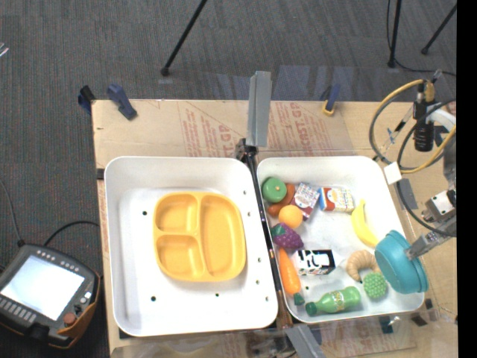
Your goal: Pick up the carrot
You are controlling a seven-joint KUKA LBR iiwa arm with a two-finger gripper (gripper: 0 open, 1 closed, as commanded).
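From the camera view, I see the carrot [288, 271] lying in the right bin [373, 168], hard against that bin's left wall, low in the frame. Its long axis runs roughly up and down the picture, leaning slightly, with the green stub at the lower end near the green bottle [333, 301]. The purple grapes [287, 237] touch its upper end and the small black-and-white carton [315, 261] sits just beside it on the right.

The arm [447, 200] enters at the right edge, well apart from the carrot, with the whole width of the bin and the teal bowl [399, 262] between them. I cannot tell whether the gripper is spread or pressed together; it is not clear enough to judge.

My reading: the carrot lies to the left of the arm and toward the near side, so the coming move is a reach across the bin, and a grasp would best span the carrot's narrow width, crosswise to its long axis. The bin wall leaves little room on that side.

The yellow divided plate [200, 236] rests in the left bin [127, 200].
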